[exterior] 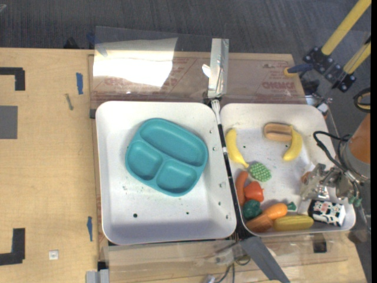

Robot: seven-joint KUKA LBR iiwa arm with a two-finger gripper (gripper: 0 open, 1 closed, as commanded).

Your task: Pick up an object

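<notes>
The right bin (306,114) holds several toy foods. Two yellow bananas (235,148) (293,145) lie near its top, with a hot dog bun (277,131) between them. A green spotted piece (260,171), a red pepper (253,190), an orange carrot (268,212) and a long yellow piece (293,221) crowd the lower left. My gripper (320,188) hangs low over the bin's lower right corner, right of the carrot and above the yellow piece. A small black and white thing (327,212) sits just beneath it. Whether anything is held is hidden.
The left bin (112,175) bears a teal divided plate (166,155). A clear upright panel (217,69) stands behind the wall between the bins. The arm's orange band (359,149) and cables (330,143) overhang the right bin's right rim.
</notes>
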